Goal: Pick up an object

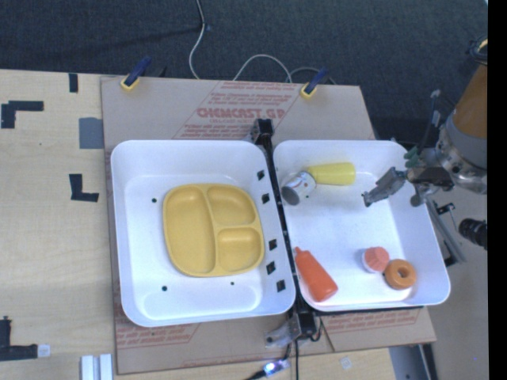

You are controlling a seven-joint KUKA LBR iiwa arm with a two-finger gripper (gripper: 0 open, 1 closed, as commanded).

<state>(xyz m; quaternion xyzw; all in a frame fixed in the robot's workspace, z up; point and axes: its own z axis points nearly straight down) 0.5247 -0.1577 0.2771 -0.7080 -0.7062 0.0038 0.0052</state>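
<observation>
Gripper (394, 187) seen open, nothing held between fingers. Yellow plastic cylinder with grey cap (321, 176) lies well beyond fingertips; pink round toy (375, 258) below them. Risk judged: rounded object rolled away if pinched off-centre.

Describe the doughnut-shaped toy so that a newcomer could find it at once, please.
Look in the right-hand white bin, at its near right corner. The doughnut lies there beside a pink round toy; it alone is orange-brown with a hole through its middle.
</observation>
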